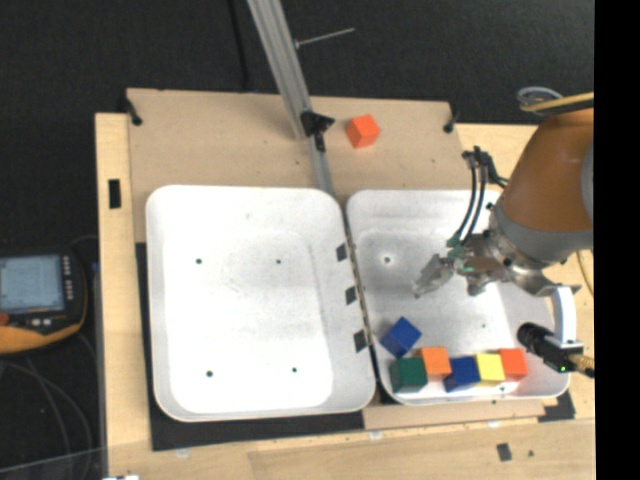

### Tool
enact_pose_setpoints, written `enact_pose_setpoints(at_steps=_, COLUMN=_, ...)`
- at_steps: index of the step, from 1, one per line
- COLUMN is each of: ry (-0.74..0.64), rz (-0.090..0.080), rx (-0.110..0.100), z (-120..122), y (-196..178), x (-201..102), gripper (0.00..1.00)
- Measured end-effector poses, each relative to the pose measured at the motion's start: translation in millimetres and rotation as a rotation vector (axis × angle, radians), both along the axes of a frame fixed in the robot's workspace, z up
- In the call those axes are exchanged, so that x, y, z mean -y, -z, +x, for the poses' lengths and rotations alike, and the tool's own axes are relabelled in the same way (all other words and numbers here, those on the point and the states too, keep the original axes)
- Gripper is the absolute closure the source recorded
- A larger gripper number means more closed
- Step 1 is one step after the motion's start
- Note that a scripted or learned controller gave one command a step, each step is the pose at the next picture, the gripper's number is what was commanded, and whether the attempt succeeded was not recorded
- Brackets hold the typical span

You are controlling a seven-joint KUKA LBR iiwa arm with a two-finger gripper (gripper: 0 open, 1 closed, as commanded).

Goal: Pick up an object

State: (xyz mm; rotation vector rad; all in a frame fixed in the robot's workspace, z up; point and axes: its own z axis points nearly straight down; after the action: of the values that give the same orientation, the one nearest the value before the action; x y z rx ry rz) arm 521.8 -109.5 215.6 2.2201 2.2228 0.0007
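Observation:
Several coloured blocks lie along the front wall of the right bin (420, 218): a green one (408, 373), an orange one (436, 362), a blue one (462, 372), a yellow one (490, 368) and a red-orange one (512, 362). Another blue block (402, 335) sits tilted just behind the green one. My gripper (450, 279) hangs over the middle of the right bin, behind and to the right of that blue block. Its fingers are spread open with nothing between them.
The left bin (250, 298) is beside the right one. An orange cube (362, 131) rests on the bench behind the bins, next to a slanted metal rail (285, 68). A handheld screen unit (35, 293) lies off the bench at the left.

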Motion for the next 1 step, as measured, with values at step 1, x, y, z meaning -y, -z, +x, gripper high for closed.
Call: enact_pose_setpoints(at_steps=1, ry=0.005, rz=0.000, rx=0.001, z=0.1, y=0.0, x=0.3, gripper=0.00)
